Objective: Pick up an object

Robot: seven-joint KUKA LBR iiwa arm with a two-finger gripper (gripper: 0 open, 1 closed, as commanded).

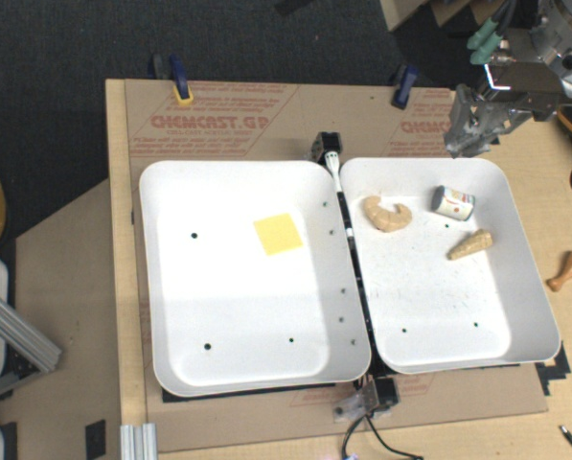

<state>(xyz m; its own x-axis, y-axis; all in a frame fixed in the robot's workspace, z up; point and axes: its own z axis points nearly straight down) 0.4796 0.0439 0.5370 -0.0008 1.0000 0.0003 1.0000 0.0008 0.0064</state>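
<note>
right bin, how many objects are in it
3. A curled tan piece lies near the right bin's left wall, a small white box toward the far edge, and a tan cone-shaped piece just in front of the box. Nothing looks hidden.

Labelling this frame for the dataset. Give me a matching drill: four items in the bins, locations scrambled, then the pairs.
Things:
1. yellow square
2. curled tan piece
3. small white block
4. tan cone-shaped piece

Places:
A. right bin, far side, nearest the gripper
B. left bin
C. right bin, next to the divider
D. right bin, just nearer the camera than the white block

Pairs: 1-B, 2-C, 3-A, 4-D
</note>
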